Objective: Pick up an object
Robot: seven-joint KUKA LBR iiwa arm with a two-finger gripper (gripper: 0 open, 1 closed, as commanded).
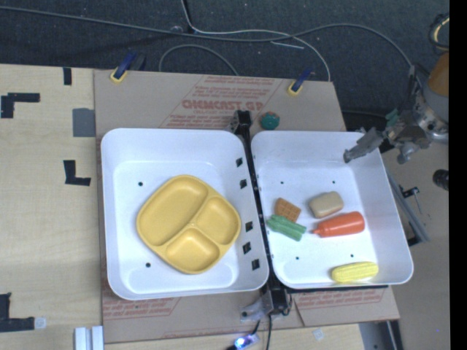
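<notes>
The right bin (314,146) holds several toy foods: a tan waffle piece (287,210), a green piece (285,228), a beige bread roll (325,204), an orange-red carrot (340,225) and a yellow corn cob (354,271). My gripper (363,146) hangs at the right bin's upper right rim, well above and to the right of the foods. A dark finger (356,152) points left over the rim. Nothing shows in its grasp.
The left bin (120,152) holds a yellow divided plate (188,223). A small teal object (270,120) lies on the cardboard just behind the bins. Black clips line the seam between the bins. Cables run across the dark floor at the back.
</notes>
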